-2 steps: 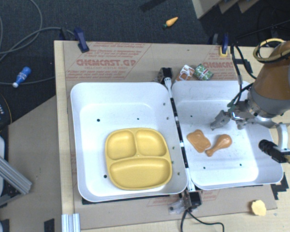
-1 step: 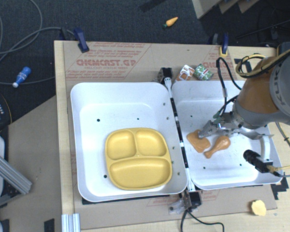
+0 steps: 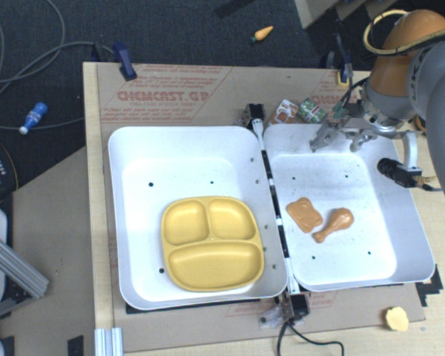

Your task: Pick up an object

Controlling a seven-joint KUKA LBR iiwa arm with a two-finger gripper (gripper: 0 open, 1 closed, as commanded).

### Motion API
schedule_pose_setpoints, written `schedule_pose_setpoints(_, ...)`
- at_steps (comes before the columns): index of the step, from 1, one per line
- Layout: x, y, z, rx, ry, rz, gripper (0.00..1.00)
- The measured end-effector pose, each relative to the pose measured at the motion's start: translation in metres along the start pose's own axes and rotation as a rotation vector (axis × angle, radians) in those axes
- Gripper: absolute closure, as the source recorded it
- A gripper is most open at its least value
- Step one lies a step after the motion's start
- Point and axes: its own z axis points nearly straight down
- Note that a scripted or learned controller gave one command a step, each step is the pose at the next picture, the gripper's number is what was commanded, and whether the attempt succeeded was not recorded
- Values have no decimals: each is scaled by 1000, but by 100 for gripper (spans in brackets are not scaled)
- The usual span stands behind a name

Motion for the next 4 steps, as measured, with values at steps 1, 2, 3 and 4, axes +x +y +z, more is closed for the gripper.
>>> schedule_pose_setpoints(1, 26, -84, 6, 23, 8, 7, 0)
schedule_pose_setpoints(2, 16, -137, 39, 21, 7, 10, 0)
schedule_pose_setpoints(3, 17, -133, 27, 12, 5, 6, 100)
schedule_pose_setpoints(4, 17, -133, 27, 13, 5, 7, 0)
